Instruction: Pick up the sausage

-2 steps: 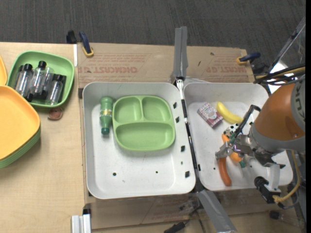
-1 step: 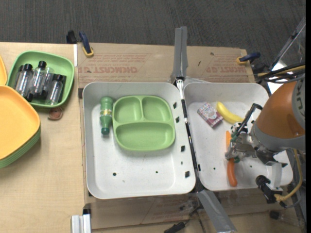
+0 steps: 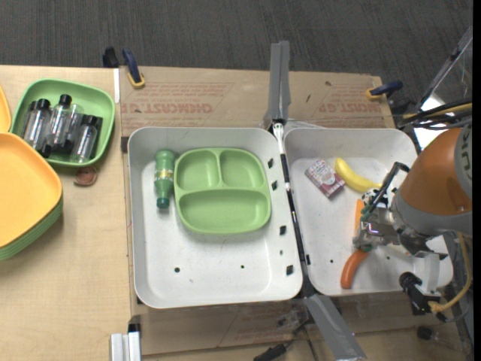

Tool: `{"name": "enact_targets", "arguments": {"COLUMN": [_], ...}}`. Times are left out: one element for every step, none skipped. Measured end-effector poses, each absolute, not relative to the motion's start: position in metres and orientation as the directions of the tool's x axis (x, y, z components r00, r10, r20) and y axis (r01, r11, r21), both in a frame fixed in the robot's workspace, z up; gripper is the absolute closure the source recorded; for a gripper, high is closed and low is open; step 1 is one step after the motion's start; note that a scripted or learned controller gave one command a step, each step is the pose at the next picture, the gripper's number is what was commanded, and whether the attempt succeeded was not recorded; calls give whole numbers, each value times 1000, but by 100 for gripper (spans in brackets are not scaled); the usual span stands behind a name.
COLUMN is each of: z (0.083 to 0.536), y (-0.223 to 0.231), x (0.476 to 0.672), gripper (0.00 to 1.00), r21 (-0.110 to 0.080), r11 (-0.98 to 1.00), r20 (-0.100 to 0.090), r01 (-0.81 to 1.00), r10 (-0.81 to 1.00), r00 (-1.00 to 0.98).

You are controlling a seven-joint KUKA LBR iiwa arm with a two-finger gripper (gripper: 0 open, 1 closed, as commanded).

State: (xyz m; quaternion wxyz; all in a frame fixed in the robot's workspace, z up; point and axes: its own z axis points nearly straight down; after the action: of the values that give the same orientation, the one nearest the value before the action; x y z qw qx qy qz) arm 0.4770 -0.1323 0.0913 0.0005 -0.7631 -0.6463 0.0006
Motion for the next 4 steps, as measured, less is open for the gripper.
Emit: {"name": "enact_targets", "arguments": {"z": [99,107,92,129], "y": [-133,-200,-209,-188], "x": [476,480,479,543], "gripper": [100,100,100,100], "r21": [-4,-3,-2,-2], "r11": [-169,-126,-8,6], "r20": [0,14,10,-1], "r01": [986,992,1000,1000], "r10": [986,992,1000,1000], "r00": [169,126,8,-6]}}
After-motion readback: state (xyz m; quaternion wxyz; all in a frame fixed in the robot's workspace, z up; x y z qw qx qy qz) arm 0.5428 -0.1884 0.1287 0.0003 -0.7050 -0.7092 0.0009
